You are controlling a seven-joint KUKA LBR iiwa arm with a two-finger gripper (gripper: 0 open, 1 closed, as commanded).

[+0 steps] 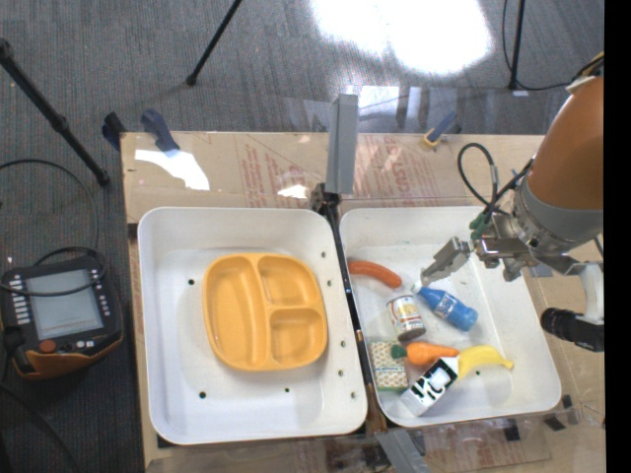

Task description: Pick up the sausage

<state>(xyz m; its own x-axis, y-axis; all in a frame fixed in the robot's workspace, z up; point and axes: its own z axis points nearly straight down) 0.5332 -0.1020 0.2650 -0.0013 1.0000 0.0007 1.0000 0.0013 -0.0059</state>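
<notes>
**Sausage lies loose in right bin as gripper hovers nearby**

The orange-red sausage point(375, 273) lies flat on the floor of the right-hand white bin point(513, 313), near that bin's left wall and apart from everything else in it. It sits to the left of the gripper point(446, 261), well clear of the fingers and not between them. One grey finger point(444, 259) slants down and leftward toward the sausage; whether the pair stands open or closed cannot be told from this angle, and nothing appears to be clamped there.

Just below the fingertip lies a blue bottle point(448, 307), with a small tin can point(405, 317) to its left. Further below come a carrot point(431, 353), a yellow banana point(483, 360), a black-and-white carton point(431, 386) and a green-edged packet point(388, 365), clustered toward the bin's near edge.

The grey arm with its orange band point(580, 146) reaches in from the right. In the left-hand white bin point(168, 264) rests a yellow divided plate point(264, 310). Both bins sit on a wooden bench point(246, 166).
</notes>
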